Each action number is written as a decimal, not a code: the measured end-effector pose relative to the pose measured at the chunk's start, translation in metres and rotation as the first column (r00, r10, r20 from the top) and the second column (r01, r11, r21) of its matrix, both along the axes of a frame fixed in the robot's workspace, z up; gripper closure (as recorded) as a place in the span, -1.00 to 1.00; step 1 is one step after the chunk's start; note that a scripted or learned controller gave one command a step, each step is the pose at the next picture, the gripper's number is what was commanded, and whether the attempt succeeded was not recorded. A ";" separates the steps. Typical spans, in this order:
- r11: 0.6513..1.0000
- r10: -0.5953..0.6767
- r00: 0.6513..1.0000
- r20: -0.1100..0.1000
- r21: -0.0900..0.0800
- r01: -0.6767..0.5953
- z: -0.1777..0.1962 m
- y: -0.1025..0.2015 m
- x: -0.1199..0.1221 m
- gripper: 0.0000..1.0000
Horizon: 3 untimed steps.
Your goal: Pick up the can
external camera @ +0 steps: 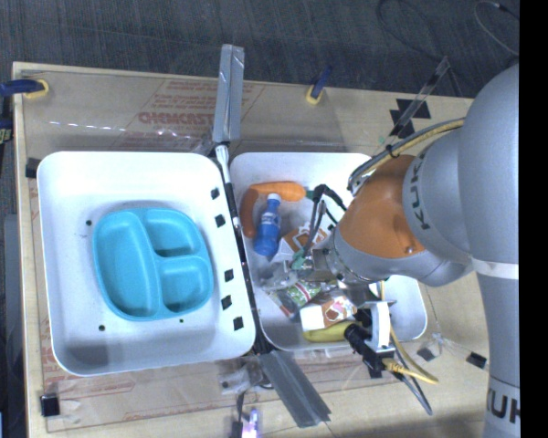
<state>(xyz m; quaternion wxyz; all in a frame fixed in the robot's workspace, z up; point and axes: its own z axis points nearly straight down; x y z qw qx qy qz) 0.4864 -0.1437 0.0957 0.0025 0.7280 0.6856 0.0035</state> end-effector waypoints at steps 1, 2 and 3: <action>1.000 0.005 1.000 0.002 -0.002 -0.005 0.011 -0.001 0.001 1.00; 1.000 0.002 1.000 -0.009 -0.001 -0.002 0.110 -0.034 -0.009 1.00; 0.943 -0.333 0.943 -0.012 -0.002 0.333 0.120 -0.016 -0.009 1.00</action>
